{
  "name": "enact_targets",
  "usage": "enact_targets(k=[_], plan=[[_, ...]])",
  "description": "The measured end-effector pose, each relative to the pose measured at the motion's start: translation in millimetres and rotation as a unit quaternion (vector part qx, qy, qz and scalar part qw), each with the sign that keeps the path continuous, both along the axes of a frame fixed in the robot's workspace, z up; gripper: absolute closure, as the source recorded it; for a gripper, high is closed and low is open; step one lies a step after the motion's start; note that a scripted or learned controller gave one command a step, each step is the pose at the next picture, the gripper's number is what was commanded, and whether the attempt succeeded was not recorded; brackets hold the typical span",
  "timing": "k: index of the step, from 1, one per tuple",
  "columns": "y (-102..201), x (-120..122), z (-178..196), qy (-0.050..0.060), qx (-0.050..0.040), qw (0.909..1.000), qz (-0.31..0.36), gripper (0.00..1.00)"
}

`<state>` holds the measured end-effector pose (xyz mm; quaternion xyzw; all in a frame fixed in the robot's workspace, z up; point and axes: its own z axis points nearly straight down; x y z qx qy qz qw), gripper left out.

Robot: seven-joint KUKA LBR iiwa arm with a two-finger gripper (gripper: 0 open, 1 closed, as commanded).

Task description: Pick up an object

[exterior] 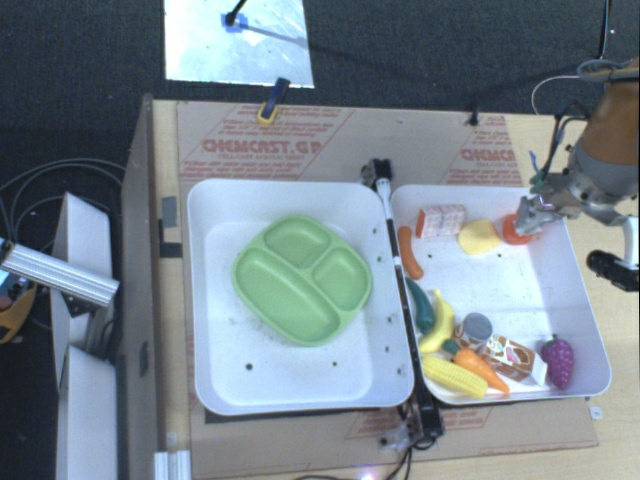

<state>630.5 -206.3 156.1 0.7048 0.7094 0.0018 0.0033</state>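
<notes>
- Your gripper (528,218) sits at the far right corner of the right bin (580,298), low over an orange-red round item (513,230). Can't tell if the tips are wide, narrow or pinching; they blur into that item.
- Orange-red item looks like the likely pick target, judging by where the arm hangs. It's touching or just under the tips, right beside the yellow lemon-ish piece (479,236). No visible proof it's held.
- Rest of the toy food is crowded along the right bin's left wall and near edge: small white/red carton (440,221), red sausage (410,253), banana (437,330), corn (452,376), carrot (482,368), grey-capped can (476,326), flat printed pack (515,358), purple grapes (558,360). Piled like that, they'd be harder grabs, so going for the far corner makes sense imo.
- Left bin (215,268) holds a green divided plate (302,280), lying flat, well apart from the arm.
- Hard to read: the arm is cut off at the frame's right, wrist mostly out of shot. The dark green thing (420,306) by the banana is partly covered, can't ID it. The orange-red item's shape is half hidden by the tips.
</notes>
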Motion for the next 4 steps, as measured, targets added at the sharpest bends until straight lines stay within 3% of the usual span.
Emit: enact_targets(k=[3,4], plan=[[-0.3,3.0,33.0,-0.005,-0.0016,1.0,0.004,1.0],[92.6,-12.1,-13.2,0.005,0.0035,1.0,0.002,1.0]])
